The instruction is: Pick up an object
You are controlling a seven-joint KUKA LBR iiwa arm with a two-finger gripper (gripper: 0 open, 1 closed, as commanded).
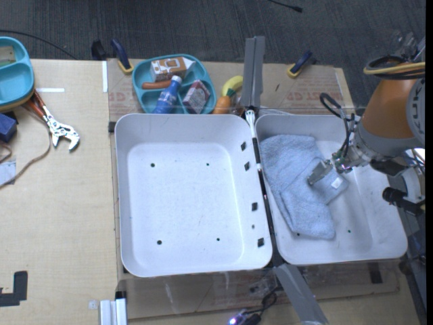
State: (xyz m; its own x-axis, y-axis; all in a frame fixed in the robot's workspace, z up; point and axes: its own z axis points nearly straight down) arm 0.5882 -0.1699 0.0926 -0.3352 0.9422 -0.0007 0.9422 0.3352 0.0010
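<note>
- While the end effector (323,176) sits low over the right bin (365,246), at the edge of the pale blue towel (292,181), you risk pinching one loose fold that slips free on lifting.
- You cannot tell its grip state; the tips blur against cloth.
- Anything under the towel is hidden from you.
</note>
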